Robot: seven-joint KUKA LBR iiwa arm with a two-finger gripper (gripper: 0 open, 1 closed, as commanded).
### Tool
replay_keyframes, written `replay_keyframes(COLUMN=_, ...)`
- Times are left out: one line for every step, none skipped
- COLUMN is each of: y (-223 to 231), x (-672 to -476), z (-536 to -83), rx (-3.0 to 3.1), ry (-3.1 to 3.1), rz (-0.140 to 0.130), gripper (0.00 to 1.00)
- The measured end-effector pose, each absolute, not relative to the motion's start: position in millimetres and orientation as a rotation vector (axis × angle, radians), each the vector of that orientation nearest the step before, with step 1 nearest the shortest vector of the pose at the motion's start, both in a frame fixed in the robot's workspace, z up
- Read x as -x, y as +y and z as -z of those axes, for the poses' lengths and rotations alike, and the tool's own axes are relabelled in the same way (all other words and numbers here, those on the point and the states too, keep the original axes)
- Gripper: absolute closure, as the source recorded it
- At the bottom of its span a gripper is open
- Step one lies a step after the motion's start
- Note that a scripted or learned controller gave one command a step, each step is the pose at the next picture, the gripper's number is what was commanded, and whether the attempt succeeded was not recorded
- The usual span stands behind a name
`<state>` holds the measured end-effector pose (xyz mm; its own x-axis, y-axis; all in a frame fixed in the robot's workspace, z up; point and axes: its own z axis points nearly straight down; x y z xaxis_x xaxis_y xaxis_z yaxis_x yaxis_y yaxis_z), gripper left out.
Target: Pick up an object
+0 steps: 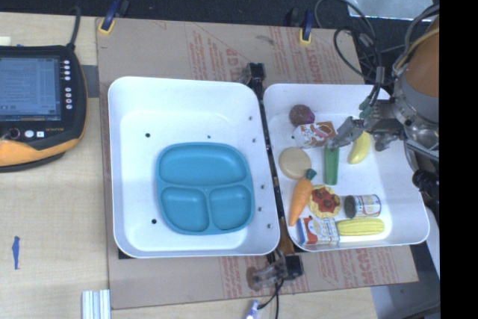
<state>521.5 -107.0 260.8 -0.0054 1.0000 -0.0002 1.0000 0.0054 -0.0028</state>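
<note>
Lying along the near edge:
Corn: a yellow corn cob point(361, 227) lies lengthwise against the near rim of the right bin point(399, 194), with a flat printed packet point(320, 231) just to its left.
Can: a small tin can point(363, 205) lies on its side just behind the corn, touching a red and yellow packet point(325, 201) on its left.
Carrot: an orange carrot point(300, 198) lies slanted by the bin's left wall, its green top pointing toward the middle.
Middle row: a tan round disc point(295, 162) sits beside the left wall; a green stick-shaped thing point(330, 165) stands lengthwise just right of it.
Banana: a yellow banana point(360, 148) lies just under the tool, close to the green thing.
Tool: the tool point(357, 132) hangs over the middle of the right bin above the banana; whether it is spread or pressed together cannot be told.
Far items: a white and red packet point(315, 133) and a dark purple round thing point(302, 114) lie near the far left corner.
Open room: bare white floor shows along the right side of the right bin.
Left bin: the left bin point(134, 160) holds a blue divided tray point(205, 187), with bare floor around it.
Desk: a tablet controller point(37, 101) rests on the desk point(52, 235) well left of the bins; clamps point(109, 17) sit at the far edge.
</note>
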Motion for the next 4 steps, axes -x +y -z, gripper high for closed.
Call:
replay_keyframes(y=-131.4, x=-555.0, z=-101.5, rx=2.216, ry=-2.226, rz=-0.005, gripper=0.0)
replay_keyframes(y=-105.3, x=-599.7, z=-95.7, rx=2.22, ry=-2.232, rz=0.001, gripper=0.0)
replay_keyframes(y=-96.5, x=-530.7, z=-94.7, rx=2.219, ry=-2.231, rz=0.002, gripper=0.0)
replay_keyframes(y=-115.2, x=-588.6, z=-95.2, rx=2.22, ry=-2.229, rz=0.005, gripper=0.0)
